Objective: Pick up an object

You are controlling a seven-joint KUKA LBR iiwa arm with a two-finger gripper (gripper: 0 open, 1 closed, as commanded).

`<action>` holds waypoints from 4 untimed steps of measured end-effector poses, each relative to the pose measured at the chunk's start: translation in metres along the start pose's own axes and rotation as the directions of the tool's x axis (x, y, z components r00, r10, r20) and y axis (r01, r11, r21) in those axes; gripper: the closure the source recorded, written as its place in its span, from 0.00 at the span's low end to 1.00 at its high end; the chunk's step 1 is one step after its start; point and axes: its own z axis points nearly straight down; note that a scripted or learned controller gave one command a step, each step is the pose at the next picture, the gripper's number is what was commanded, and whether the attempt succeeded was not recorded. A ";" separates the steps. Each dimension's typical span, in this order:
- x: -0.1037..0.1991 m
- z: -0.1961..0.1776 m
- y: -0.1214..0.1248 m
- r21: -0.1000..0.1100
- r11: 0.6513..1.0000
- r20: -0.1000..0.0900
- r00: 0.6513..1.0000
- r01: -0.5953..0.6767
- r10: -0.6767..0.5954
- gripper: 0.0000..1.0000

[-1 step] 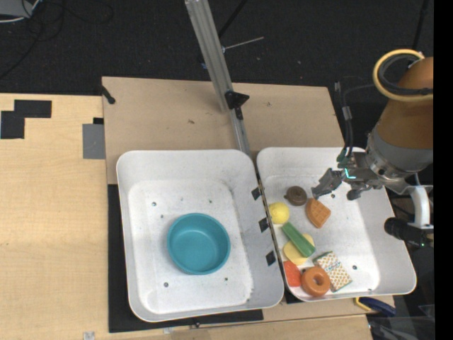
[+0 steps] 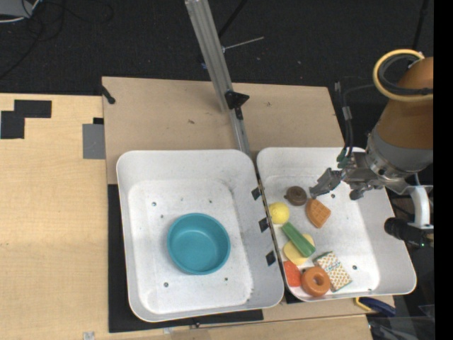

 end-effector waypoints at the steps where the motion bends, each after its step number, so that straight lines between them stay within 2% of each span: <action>1: 0.003 0.043 0.000 0.003 1.000 0.000 1.000 0.000 0.000 0.00; 2: 0.007 0.105 0.000 0.005 1.000 -0.001 1.000 0.000 0.000 0.00; 3: 0.006 0.146 0.002 -0.007 1.000 0.003 1.000 -0.001 0.001 0.00; 4: 0.004 0.134 0.003 -0.011 1.000 0.005 1.000 -0.003 0.003 1.00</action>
